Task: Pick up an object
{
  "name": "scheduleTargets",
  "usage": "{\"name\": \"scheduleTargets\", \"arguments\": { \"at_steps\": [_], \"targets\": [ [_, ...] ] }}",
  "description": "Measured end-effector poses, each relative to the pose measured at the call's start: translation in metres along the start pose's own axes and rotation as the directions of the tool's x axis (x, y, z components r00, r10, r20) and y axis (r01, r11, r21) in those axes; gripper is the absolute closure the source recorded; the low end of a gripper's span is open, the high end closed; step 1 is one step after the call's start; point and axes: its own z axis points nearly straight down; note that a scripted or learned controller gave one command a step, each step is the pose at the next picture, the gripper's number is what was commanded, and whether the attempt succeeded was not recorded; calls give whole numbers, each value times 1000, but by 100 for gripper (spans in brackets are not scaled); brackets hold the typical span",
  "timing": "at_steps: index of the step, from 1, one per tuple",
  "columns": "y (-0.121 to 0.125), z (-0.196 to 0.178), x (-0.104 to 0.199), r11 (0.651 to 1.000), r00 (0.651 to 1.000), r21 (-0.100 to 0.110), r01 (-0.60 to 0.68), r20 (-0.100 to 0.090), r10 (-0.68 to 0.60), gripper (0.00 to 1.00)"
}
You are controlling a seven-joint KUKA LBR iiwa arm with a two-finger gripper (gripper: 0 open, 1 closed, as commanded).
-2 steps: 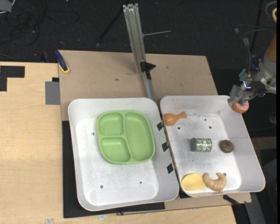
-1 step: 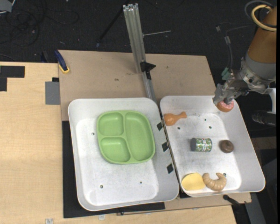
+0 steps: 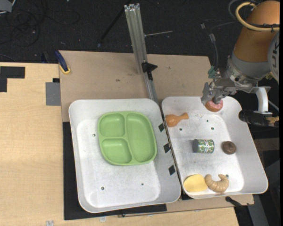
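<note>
My gripper (image 3: 213,98) hangs over the far edge of the right bin (image 3: 247,140), directly above a pinkish-red round object (image 3: 214,105) that peeks out beneath it. In the same bin lie an orange drumstick-shaped toy (image 3: 176,119) at the far left, a green can (image 3: 204,146) on its side in the middle, a brown round object (image 3: 229,148) to its right, a yellow piece (image 3: 194,183) and a tan shrimp-like toy (image 3: 217,183) at the near edge.
The left bin (image 3: 85,173) bears a green divided plate (image 3: 127,138). A metal post (image 3: 137,46) rises behind the bins. The grey arm with its orange band (image 3: 257,25) comes in from the upper right.
</note>
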Motion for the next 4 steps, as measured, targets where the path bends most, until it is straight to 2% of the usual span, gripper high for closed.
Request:
{"name": "scheduleTargets", "arguments": {
  "at_steps": [4],
  "targets": [
    [6,47,189,1000,1000,1,-1,2,1,100]
  ]
}}
